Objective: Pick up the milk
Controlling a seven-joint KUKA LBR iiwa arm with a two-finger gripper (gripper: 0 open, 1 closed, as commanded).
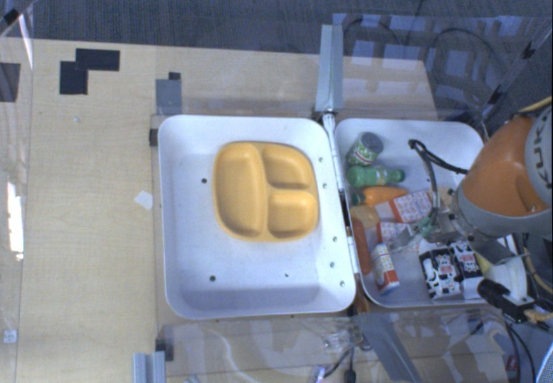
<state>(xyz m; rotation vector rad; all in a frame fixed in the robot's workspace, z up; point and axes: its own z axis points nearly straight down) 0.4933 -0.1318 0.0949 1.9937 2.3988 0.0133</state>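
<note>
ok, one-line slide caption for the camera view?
Arm over right bin beside the milk; yellow tray in left bin.

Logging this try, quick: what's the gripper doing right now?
Gripper: over the right bin, by the milk; open or closed cannot be told.

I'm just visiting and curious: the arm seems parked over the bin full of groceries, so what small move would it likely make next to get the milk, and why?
Probably a short shift toward the near right corner of the right bin, then down. The milk, a black-and-white patterned carton, lies there beside the arm's orange band, and nothing shows it gripped yet.
</note>
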